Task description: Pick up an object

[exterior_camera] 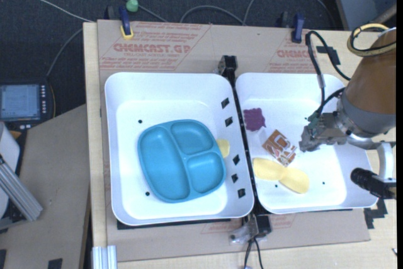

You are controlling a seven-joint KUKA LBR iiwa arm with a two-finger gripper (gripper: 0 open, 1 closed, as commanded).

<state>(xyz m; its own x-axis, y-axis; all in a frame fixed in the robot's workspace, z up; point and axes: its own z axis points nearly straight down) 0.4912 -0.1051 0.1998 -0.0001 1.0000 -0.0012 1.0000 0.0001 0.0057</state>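
1. Dark carpet around, cables trailing across it. The tabletop (189,34) is a board with red lettering, carrying two white bins side by side.
2. Left bin (123,104) holds a blue divided plate (181,159), with a small yellow piece (223,148) just beside its right edge.
3. Right bin (327,195) holds three candidates: a purple lump (253,118) near the divider, a brown-and-white packet (279,147) mid-bin, and a yellow banana-shaped item (281,175) below it, near the front wall.
4. Tool (310,138) hangs over the right bin, just right of the packet. I can't tell from this angle whether it's apart or together, and I see nothing in it.
5. My pick is the packet, being closest. It looks light, thin and crinkly, probably a wrapper, so likely slippery and prone to folding. I'd pinch across its narrow width, near the middle.
6. Fallback is the yellow item: looks stiffer and rounder, probably plastic. I'd grip across its thick middle; the tapered ends would likely slip out.
7. Risk: packet lies flat, so a shallow descent may close on air.
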